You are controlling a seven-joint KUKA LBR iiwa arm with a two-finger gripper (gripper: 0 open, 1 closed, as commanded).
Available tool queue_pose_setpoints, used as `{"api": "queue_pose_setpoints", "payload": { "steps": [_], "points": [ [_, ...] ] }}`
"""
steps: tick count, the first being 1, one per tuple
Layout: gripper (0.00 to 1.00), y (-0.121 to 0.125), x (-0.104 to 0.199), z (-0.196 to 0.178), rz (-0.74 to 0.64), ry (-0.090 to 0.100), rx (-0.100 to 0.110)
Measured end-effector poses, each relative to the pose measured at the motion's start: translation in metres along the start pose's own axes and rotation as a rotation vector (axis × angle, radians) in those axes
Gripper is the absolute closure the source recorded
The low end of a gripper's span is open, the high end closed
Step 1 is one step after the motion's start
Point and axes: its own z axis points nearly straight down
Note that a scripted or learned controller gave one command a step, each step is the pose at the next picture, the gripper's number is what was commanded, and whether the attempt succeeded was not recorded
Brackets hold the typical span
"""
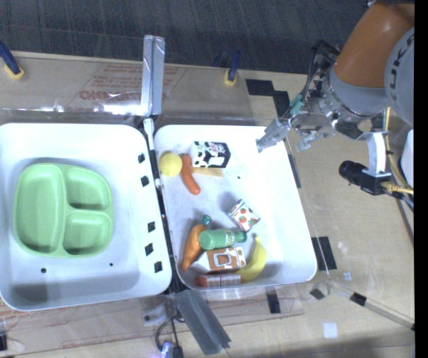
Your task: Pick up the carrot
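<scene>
Carrot (pixel 192 246) lies in the right bin (pixel 274 200), near its near-left corner, touching a green bottle (pixel 221 239); gripper (pixel 272 136) hangs over the bin's far-right rim, well apart from it; whether its fingers are parted or closed cannot be told.

- Green tray (pixel 63 209), three compartments, in the left bin (pixel 5 274).
- Right bin (pixel 277 200), far edge: lemon (pixel 171 164) beside a cow-print carton (pixel 210 154).
- Middle: small strawberry carton (pixel 244 215).
- Near edge: green bottle (pixel 221 239), orange carton (pixel 225 259), banana (pixel 256 262).
- Blue clamps (pixel 8 60) at the counter's (pixel 348 230) far edge.
</scene>
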Motion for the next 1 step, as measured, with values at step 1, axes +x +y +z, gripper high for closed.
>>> {"api": "queue_pose_setpoints", "payload": {
  "steps": [1],
  "points": [
    [0.00,-0.0186,0.0575,0.1707,0.373,0.001,0.003]
  ]
}}
